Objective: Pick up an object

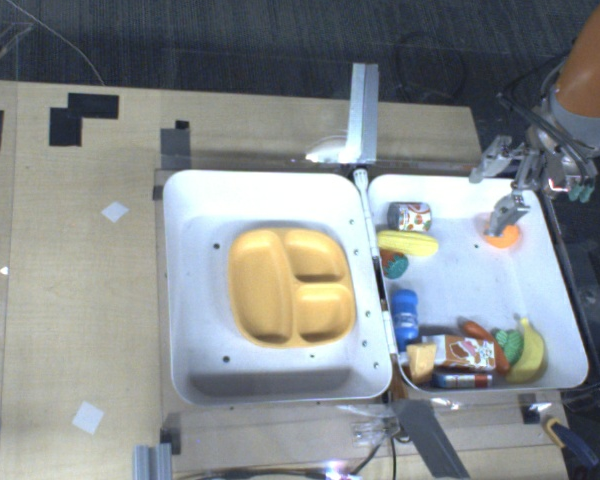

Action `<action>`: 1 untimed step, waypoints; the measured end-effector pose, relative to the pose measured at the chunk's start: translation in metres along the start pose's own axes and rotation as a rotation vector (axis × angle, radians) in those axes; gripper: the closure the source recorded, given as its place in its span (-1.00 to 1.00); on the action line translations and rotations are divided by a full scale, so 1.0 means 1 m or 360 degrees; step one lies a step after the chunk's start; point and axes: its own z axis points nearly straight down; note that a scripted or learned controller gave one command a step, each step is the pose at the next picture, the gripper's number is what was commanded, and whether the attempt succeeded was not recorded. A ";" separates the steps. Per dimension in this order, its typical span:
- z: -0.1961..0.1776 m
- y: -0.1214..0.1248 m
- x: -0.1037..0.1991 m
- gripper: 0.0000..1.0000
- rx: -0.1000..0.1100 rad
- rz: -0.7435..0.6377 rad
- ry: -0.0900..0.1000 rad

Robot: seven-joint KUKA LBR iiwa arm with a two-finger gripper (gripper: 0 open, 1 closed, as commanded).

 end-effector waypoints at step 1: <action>0.048 -0.054 -0.032 -1.00 0.0001 0.0488 0.0002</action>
